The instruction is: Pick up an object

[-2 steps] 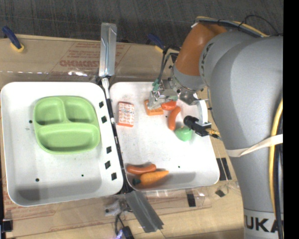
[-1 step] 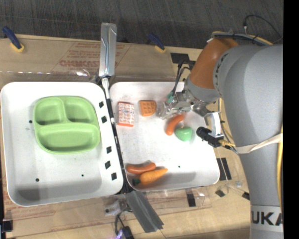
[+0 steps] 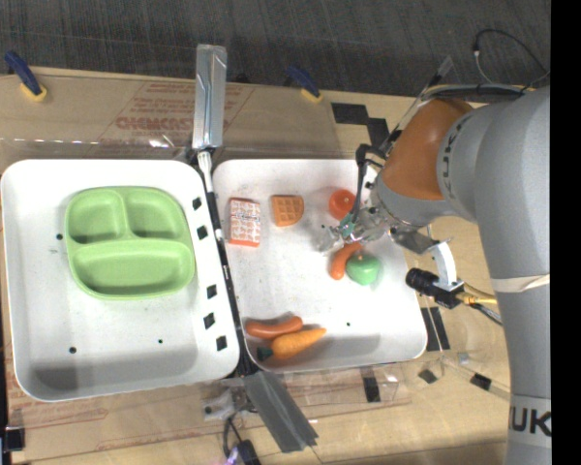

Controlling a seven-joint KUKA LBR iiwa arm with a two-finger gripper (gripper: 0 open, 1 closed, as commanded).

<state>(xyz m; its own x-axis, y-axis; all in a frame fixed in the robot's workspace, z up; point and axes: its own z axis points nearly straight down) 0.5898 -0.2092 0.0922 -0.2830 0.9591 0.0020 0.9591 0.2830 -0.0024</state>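
Observation:
My gripper [image 3: 344,232] reaches down into the right bin [image 3: 271,279], its metal fingers just above a small carrot [image 3: 342,260] and a green pepper-like toy [image 3: 364,270]. A red tomato [image 3: 342,201] lies just behind the gripper. Farther left lie a waffle piece [image 3: 287,210] and a pink-and-white snack packet [image 3: 244,221]. At the bin's front edge rest a sausage [image 3: 271,326] and a larger orange carrot [image 3: 295,342]. Nothing shows between the fingers.
The left bin [image 3: 39,347] bears a green divided plate [image 3: 131,240]. A grey divider bar [image 3: 209,95] runs between the bins. The arm's grey body and orange band [image 3: 421,158] crowd the right bin's right side. Cables lie off the bench at right.

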